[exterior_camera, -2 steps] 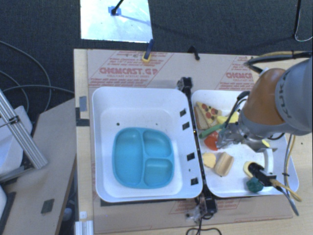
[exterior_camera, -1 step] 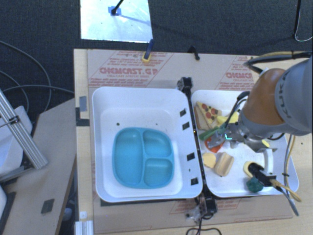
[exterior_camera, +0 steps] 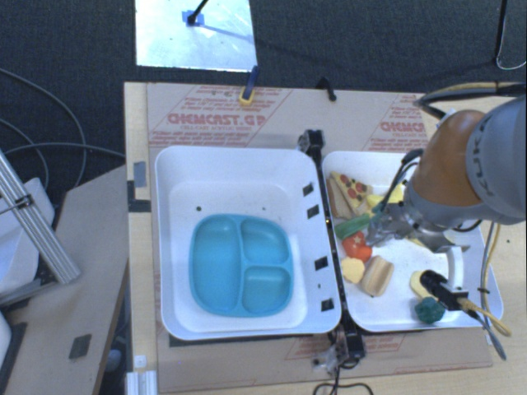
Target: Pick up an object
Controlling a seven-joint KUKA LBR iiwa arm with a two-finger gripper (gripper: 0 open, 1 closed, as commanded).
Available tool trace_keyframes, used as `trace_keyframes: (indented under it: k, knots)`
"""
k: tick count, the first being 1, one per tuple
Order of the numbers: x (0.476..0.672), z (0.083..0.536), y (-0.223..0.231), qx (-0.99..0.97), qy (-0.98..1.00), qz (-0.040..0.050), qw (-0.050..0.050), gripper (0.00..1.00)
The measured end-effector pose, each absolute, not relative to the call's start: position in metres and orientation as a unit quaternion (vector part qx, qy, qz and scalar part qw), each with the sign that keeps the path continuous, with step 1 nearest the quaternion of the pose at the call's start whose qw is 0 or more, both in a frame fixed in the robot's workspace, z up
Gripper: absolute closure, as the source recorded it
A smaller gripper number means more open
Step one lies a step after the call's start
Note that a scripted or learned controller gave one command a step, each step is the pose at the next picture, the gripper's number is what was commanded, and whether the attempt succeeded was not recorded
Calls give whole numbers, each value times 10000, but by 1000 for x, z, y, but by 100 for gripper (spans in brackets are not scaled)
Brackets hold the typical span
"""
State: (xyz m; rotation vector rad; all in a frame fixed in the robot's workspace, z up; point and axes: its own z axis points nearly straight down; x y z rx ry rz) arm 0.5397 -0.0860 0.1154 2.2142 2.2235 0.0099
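Observation:
The right white bin point(exterior_camera: 366, 323) holds several toy foods. A pizza slice point(exterior_camera: 346, 192) lies at its back left. In front of it lie a green piece point(exterior_camera: 351, 225), a red piece point(exterior_camera: 354, 246), a small yellow piece point(exterior_camera: 353, 270) and a tan roll point(exterior_camera: 377, 276). A yellow piece point(exterior_camera: 422, 281) and a teal piece point(exterior_camera: 428, 309) sit at the front right. My gripper point(exterior_camera: 377, 227) hangs low over the bin's middle, right beside the green and red pieces. The wrist hides what lies under it.
The left white bin point(exterior_camera: 177, 179) holds a blue divided tray point(exterior_camera: 241, 264). A black clip strip point(exterior_camera: 323, 220) runs along the shared rim between the bins. Another yellow piece point(exterior_camera: 396, 193) peeks out behind the wrist. Cardboard point(exterior_camera: 214, 118) lies under both bins.

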Motion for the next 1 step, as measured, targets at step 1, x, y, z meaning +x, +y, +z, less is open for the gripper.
trace_keyframes:
  k: [1]
  knots:
    - [539, 115, -86, 7056, 7086, 31, 17, 0]
